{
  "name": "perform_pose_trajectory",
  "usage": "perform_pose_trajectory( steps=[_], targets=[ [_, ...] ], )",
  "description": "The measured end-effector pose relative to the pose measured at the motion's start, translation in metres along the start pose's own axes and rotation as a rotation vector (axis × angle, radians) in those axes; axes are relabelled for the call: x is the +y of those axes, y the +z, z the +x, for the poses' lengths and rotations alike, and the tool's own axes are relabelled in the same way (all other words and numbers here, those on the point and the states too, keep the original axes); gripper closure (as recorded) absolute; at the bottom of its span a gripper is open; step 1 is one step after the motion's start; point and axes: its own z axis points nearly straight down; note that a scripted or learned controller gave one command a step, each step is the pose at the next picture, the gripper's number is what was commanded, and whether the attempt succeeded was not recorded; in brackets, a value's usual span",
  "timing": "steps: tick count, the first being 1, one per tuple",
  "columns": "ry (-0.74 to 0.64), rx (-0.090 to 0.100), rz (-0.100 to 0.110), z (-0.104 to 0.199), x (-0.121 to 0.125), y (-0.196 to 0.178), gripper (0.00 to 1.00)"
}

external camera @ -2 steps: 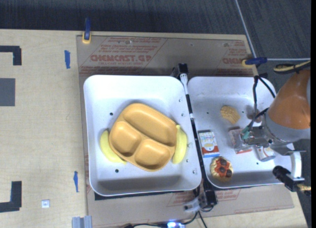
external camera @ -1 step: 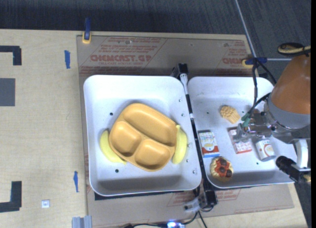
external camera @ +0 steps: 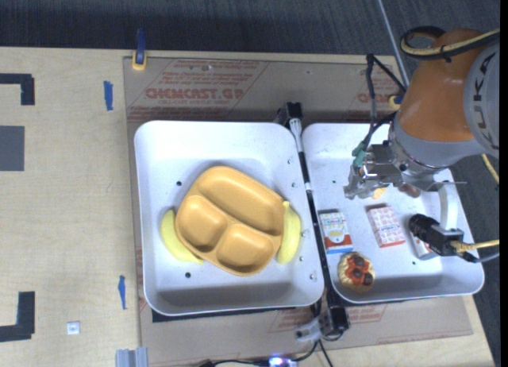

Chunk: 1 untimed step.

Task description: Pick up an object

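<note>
My gripper (external camera: 367, 183) hangs over the back half of the right bin (external camera: 333, 144), with the grey and orange arm coming in from the right. Just in front of it lie two small printed packets: one with red and blue print (external camera: 334, 229) near the bin's left wall, and a pinkish one (external camera: 384, 225) to its right. A round brown and orange object (external camera: 356, 270) sits at the bin's front. I see nothing held in the gripper.
The left bin (external camera: 159, 151) holds a large orange divided tray (external camera: 228, 219), tilted, with yellow banana-like pieces (external camera: 290, 232) showing at both sides under it. A black divider bar (external camera: 305, 183) runs between the bins.
</note>
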Motion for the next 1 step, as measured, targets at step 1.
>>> perform_pose_trajectory(
  steps=[1],
  targets=[
    [0.0,-0.001,0.001,-0.0003,-0.0001,0.0,0.0]
  ],
)
